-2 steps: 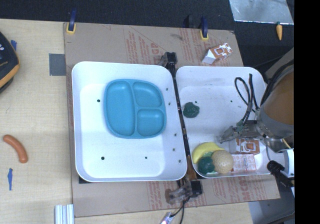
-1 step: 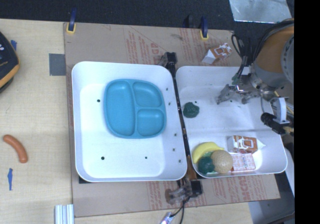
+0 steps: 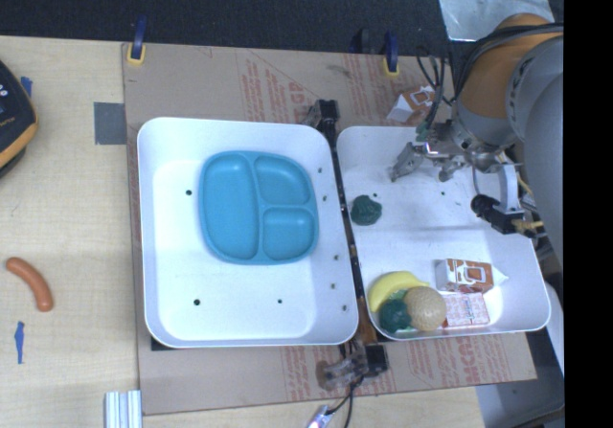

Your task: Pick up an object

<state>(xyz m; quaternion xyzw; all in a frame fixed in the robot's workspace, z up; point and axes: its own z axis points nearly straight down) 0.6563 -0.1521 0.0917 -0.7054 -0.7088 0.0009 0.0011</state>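
Note:
The right bin (image 3: 421,235) holds a dark green round object (image 3: 365,211) near its left wall. At its front lie a yellow banana-shaped piece (image 3: 391,286), a tan ball (image 3: 425,307), a small green piece (image 3: 394,319) and a white and orange carton (image 3: 466,290). My gripper (image 3: 420,173) hangs over the back of this bin, up and to the right of the dark green object. Its fingers are spread, open, with nothing between them. The grey arm with its orange band (image 3: 498,53) comes in from the right.
The left bin (image 3: 163,254) holds a blue divided plate (image 3: 259,206). A sausage toy (image 3: 31,282) lies on the bench at far left, and a yellow and black device (image 3: 13,118) sits at the left edge. Cables and a black part (image 3: 498,214) hang beside the arm.

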